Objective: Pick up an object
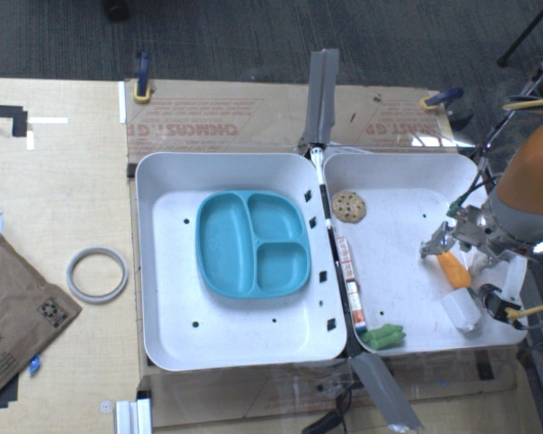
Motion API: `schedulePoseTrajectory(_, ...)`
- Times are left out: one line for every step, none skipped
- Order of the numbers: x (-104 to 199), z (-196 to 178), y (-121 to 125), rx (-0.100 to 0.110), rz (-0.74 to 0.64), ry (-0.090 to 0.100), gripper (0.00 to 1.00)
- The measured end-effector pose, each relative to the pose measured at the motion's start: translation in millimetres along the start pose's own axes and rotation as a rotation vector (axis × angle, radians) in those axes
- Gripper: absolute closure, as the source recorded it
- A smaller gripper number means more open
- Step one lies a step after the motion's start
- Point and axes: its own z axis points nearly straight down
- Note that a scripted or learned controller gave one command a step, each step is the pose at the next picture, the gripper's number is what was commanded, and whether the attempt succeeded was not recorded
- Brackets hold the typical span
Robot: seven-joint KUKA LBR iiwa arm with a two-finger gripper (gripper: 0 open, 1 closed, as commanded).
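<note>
From my station I see the jaws (442, 245) low over the right bin (407, 174), at its right side, with the orange object (453, 269) lying on the bin floor just beside and below them; I cannot tell how far apart they stand or whether they have hold of anything. In the same bin a brown cookie (348, 206) sits near the top left, a long tube (349, 283) lies along the left wall, a green item (384, 335) rests in the bottom left corner, and a whitish object (460, 311) lies below the orange one. The left bin (163, 269) holds a teal divided plate (252, 243), and on the bench (54, 179) to the left lie a tape ring (97, 273) and a brown cardboard box (14, 310).
</note>
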Motion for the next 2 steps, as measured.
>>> schedulePoseTrajectory(-1.2,-8.7,-0.1,0.001,0.0,-0.002,1.0)
schedulePoseTrajectory(68.6,-96.5,8.8,-0.003,-0.303,-0.004,1.0)
